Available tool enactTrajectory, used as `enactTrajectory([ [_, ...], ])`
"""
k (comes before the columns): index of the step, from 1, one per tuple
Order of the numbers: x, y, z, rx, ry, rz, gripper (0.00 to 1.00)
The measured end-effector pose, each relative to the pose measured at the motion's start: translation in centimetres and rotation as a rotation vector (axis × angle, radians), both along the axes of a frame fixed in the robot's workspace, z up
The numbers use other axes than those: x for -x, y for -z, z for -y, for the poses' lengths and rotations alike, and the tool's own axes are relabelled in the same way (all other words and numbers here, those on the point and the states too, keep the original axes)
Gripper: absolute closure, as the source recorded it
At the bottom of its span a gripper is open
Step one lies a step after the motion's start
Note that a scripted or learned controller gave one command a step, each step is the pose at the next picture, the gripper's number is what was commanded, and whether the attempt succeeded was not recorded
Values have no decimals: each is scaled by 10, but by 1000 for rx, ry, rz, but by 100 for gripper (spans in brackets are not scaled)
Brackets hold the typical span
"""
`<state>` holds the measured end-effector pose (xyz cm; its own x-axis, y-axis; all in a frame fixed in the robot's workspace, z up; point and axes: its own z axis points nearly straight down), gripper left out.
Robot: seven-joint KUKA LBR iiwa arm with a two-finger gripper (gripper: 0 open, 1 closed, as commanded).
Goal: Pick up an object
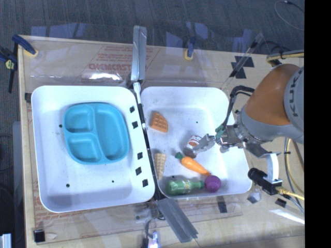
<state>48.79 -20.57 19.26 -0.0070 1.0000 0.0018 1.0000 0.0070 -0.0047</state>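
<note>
My gripper (203, 143) reaches in from the right, low over the middle of the right bin (176, 94). Its tip sits right against a small red and white can-like object (192, 145); the view does not settle whether that object is held. Just below lies an orange carrot (194, 165) with a green top. A purple ball (212, 183) and a green bottle (183, 185) lie along the bin's front wall. A waffle cone (160, 163) rests by the left wall, and an orange bread slice (159, 122) lies further back.
The left bin (46, 105) holds a blue divided plate (96, 132). A grey divider bar (138, 53) runs between the bins at the back. The arm's orange band (271, 97) hangs over the right bin's right edge, with cables (289, 190) beside it.
</note>
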Motion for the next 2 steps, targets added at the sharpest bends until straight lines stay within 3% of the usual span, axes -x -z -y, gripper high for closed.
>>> enactTrajectory([
  [1, -44, 100, 1, 1, 32, 1, 0],
  [2, -44, 91, 1, 0, 28, -2, 100],
])
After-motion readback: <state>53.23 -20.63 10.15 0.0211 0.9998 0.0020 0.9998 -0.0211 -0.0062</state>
